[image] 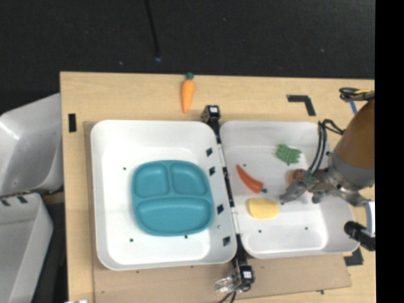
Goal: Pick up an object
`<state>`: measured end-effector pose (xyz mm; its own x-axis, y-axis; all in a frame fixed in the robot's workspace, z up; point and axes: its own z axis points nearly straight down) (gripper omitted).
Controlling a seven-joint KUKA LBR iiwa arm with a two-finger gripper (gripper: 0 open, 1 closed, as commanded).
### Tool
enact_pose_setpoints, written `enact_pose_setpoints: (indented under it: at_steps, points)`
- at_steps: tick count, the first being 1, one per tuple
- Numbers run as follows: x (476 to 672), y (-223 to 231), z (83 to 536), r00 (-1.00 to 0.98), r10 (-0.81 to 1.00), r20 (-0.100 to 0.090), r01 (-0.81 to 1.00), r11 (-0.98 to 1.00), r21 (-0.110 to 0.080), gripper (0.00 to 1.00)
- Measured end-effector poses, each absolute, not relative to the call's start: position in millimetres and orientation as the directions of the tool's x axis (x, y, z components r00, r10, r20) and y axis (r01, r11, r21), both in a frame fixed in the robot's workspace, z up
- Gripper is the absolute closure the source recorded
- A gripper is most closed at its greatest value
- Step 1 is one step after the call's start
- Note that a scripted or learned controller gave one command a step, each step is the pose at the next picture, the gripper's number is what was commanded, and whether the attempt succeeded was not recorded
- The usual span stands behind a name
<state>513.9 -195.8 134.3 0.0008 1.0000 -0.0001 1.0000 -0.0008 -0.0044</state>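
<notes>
I see grey two-finger gripper low in right white bin, fingers apart, nothing between them. Yellow lemon-shaped toy just beside fingertips; red chilli toy near; green leafy toy behind.

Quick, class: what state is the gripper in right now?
Gripper: cannot be told; it is low in the right bin, beside the yellow object.
</notes>
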Motion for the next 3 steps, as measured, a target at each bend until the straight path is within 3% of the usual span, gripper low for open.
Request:
enact_pose_setpoints:
  at_steps: [1,2,3]
  points:
    - [515.8,-197,149,0.005,1.000,-0.003,1.000,-0.005,0.004,1.00]
    - [511.7,-208,205,0.005,1.000,-0.004,1.000,-0.005,0.007,1.00]
    - [512.7,-210,221,0.003,1.000,-0.002,1.000,-0.003,0.003,1.00]
